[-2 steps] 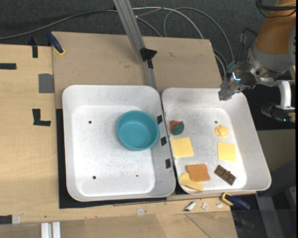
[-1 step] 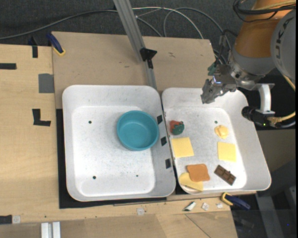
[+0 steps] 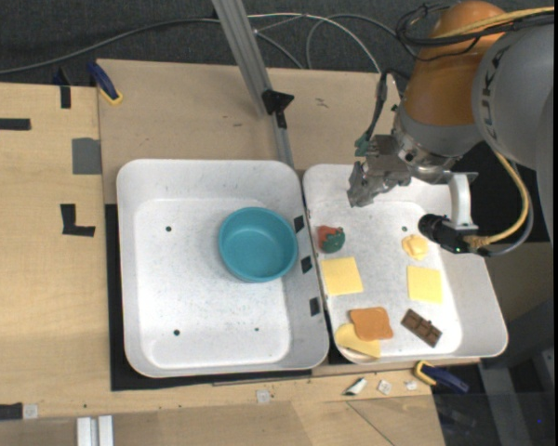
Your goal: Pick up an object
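From my seat the claw hangs over the far end of the right bin. Its tips are dark and bunched together against the white floor. I cannot tell how far apart they stand, and I see nothing between them.

Nearest the camera, well below the claw, an orange slab lies across a pale yellow piece, hiding most of it. Right of those lies a brown chocolate piece. Farther up lie two flat yellow squares and a small yellow lump.

Just below the claw and slightly left lies a small red and green object, too small to name surely.

Far to the claw's left, a blue bowl stands upright in the left bin. The arm's upper part is cut off by the picture's edge.
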